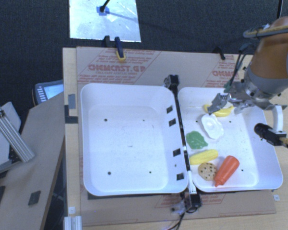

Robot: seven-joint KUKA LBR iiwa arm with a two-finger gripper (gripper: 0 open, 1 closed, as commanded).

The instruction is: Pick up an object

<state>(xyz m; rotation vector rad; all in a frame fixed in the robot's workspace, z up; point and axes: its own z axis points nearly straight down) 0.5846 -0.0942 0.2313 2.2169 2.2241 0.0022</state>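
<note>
So the right bin (271, 176) has all the stuff: a banana (224, 111) near the back, a white egg-ish piece (212, 126) just in front of it, then a green leaf (196, 139), a corn cob (204, 156), a cookie (207, 170) and a carrot (226, 169) toward the front. The gripper (228, 102) is hovering right over the banana, can't tell how it's set from this angle. Left bin (129, 138) sits beside it on the counter (48, 143).
</note>
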